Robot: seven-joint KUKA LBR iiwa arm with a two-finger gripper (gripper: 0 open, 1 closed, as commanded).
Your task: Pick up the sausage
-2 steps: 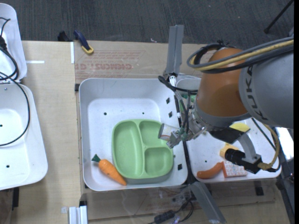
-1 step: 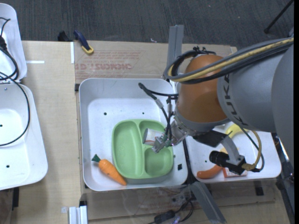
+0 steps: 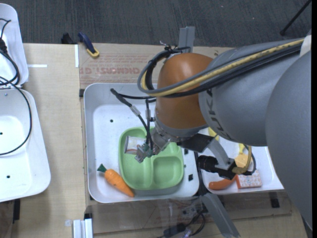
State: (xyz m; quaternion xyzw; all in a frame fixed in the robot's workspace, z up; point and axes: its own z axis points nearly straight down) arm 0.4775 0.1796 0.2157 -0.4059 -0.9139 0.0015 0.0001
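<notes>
- Hanging over the one green divided tray, the gripper sits at its far left compartment; its opening cannot be told.
- One sausage lies in the right bin, beside one pink block.
- One carrot lies just left of the tray.
</notes>
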